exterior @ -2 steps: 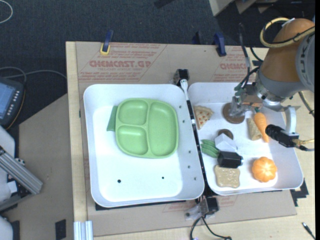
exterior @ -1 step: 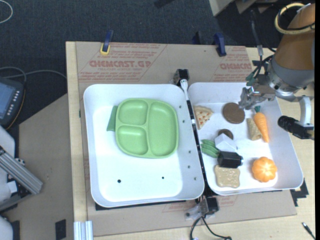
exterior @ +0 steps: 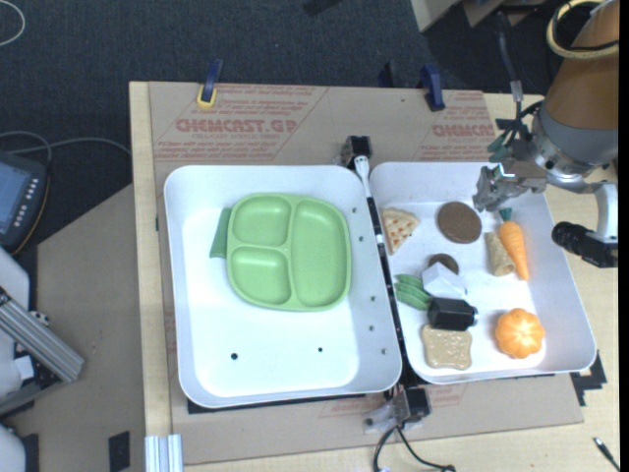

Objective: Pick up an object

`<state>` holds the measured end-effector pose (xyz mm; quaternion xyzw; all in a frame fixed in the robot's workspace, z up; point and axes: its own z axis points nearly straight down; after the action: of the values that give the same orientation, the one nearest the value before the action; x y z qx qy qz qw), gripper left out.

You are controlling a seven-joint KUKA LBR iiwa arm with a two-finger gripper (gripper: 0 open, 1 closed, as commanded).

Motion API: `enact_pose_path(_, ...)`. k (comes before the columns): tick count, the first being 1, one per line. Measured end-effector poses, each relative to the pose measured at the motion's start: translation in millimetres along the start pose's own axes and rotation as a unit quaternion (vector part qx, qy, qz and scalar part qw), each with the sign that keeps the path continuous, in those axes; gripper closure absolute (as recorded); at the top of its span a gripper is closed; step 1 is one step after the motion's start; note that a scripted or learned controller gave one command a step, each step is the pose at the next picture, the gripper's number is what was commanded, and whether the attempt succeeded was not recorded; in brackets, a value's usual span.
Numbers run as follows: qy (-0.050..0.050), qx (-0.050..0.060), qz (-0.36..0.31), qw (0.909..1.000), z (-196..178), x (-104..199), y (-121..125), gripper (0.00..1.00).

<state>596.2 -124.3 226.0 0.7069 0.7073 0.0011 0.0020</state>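
Observation:
The right bin (exterior: pixel 580 308) holds several toy foods: a brown round cookie (exterior: pixel 459 222), a carrot (exterior: pixel 513 248), a beige roll (exterior: pixel 498 255), a waffle wedge (exterior: pixel 399 229), a green pea pod (exterior: pixel 414 291), a slice of toast (exterior: pixel 446 347) and an orange (exterior: pixel 518 332). A small brown piece (exterior: pixel 443 262) lies by a white and black object (exterior: pixel 450 300). My gripper (exterior: pixel 494 191) hangs at the bin's far right part, just above and between the cookie and the carrot. Nothing visibly hangs from it.
A green divided plate (exterior: pixel 290 252) lies in the left bin (exterior: pixel 197 342). The two bins meet at a raised rim (exterior: pixel 378 264) in the middle. The arm's orange band (exterior: pixel 590 57) rises at the far right, and clamps (exterior: pixel 207 94) hold the board's back edge.

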Motion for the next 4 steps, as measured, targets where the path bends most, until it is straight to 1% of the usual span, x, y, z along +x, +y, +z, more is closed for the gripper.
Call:
enact_pose_path(1, 0.002, 0.003, -0.002, 1.0000, -10.3, 50.9, -10.3, 1.00)
enact_pose_path(2, 0.002, 0.004, -0.003, 1.0000, -4.8, 114.3, -23.4, 1.00)
enact_pose_path(3, 0.002, 0.004, -0.003, 1.0000, 9.9, 169.1, -32.2, 1.00)
enact_pose_path(4, 0.001, 0.000, -0.001, 1.0000, -9.0, 193.4, -34.8, 1.00)
